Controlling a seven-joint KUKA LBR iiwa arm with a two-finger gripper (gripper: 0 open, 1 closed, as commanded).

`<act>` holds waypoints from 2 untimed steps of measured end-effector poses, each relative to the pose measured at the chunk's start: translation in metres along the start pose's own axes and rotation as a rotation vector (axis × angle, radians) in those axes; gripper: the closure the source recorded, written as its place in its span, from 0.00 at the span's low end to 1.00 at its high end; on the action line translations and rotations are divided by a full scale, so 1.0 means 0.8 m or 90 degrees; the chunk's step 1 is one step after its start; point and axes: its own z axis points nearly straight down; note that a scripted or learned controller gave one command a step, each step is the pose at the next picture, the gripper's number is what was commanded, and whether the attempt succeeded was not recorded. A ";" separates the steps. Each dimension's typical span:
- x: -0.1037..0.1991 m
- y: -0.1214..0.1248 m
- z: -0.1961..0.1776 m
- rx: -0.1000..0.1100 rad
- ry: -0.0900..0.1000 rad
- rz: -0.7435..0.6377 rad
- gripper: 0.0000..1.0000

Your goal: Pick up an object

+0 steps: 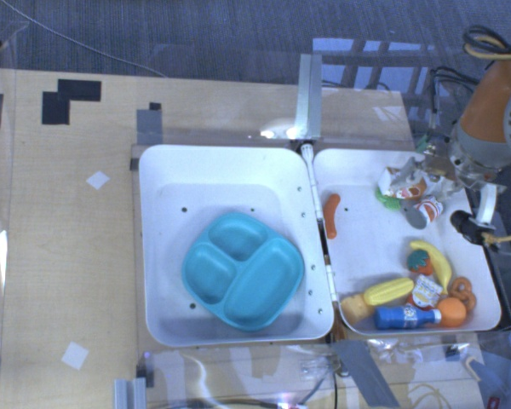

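The pickable objects lay in the right white bin (358,228). At its far right corner a small cluster sat under the gripper (422,186): a lime-green flat piece (385,198), a white and orange cup-like item (429,206) and a grey round piece (416,217), all close together and partly hidden by the gripper's metal parts. Whether the gripper was open, closed or holding anything could not be told from the view.

Against the bin's left wall lay an orange-red sausage-shaped toy (331,215), well apart from the rest. Along the near right part of the bin the other toys crowded together: a yellow banana (438,261) with a small teal and red item (420,261) beside it, a yellow corn cob (388,291), a tan rounded piece (354,306), a blue bottle lying on its side (400,317), an orange ball (453,312), a white printed packet (426,291) and a brown pretzel (462,290).

The left white bin (166,245) held a teal three-compartment plastic plate (243,269), resting near its middle. Both bins stood side by side on the light wooden bench (60,254). The grey arm with its orange band (487,109) reached in from the right.
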 end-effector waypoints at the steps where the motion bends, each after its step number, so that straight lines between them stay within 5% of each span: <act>1: -0.011 -0.002 0.018 -0.014 -0.001 -0.057 0.00; 2: -0.009 0.002 0.002 -0.018 -0.001 -0.060 1.00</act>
